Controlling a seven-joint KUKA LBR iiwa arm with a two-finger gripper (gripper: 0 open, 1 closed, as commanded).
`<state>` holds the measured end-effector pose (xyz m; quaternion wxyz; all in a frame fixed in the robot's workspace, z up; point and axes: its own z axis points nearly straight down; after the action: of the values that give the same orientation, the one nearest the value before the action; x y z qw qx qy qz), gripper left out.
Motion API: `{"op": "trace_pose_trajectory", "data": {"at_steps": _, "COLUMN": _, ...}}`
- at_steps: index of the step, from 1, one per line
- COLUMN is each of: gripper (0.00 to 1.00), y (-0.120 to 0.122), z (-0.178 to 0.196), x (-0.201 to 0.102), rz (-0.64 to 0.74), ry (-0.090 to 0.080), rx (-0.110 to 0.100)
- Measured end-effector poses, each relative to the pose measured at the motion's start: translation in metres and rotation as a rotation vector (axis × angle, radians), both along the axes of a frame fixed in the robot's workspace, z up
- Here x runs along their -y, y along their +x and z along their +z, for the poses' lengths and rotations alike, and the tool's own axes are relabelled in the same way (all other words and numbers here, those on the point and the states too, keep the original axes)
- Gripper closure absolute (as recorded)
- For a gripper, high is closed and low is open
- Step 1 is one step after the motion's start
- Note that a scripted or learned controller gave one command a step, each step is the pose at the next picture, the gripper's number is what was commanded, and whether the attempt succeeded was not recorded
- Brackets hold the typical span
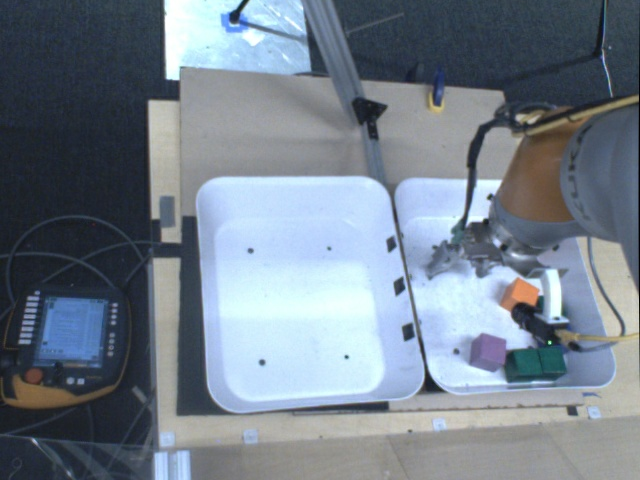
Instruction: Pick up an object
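My gripper [447, 256] hangs low over the left middle of the right bin [440, 200], open, with nothing between its fingers. An orange block [519, 293] lies just right of the gripper, partly under the wrist. Toward the bin's front a purple cube [488, 351] rests on the floor, well apart from the gripper. A dark green block [535, 365] sits beside the cube in the front right corner. The grey arm with its orange band [535, 183] covers the bin's right back part.
The left bin [215, 208] stands next to the right one, their rims meeting at a divider with black clips [400, 286]. A slanted metal pole [340, 58] crosses the back of the bench. A teach pendant [65, 343] lies on the floor at left.
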<state>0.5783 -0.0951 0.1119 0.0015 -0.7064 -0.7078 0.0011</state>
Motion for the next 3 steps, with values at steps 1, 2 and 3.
{"op": "trace_pose_trajectory", "data": {"at_steps": 1, "gripper": 1.0, "y": 0.002, "z": 0.013, "x": 0.0, "rz": 0.002, "ry": 0.0, "rx": 0.007}}
{"op": "trace_pose_trajectory", "data": {"at_steps": 2, "gripper": 1.0, "y": -0.003, "z": 0.061, "x": 0.005, "rz": 0.0, "ry": -0.001, "rx": 0.01}}
{"op": "trace_pose_trajectory", "data": {"at_steps": 3, "gripper": 1.0, "y": 0.004, "z": 0.115, "x": 0.015, "rz": 0.001, "ry": -0.002, "rx": 0.012}}
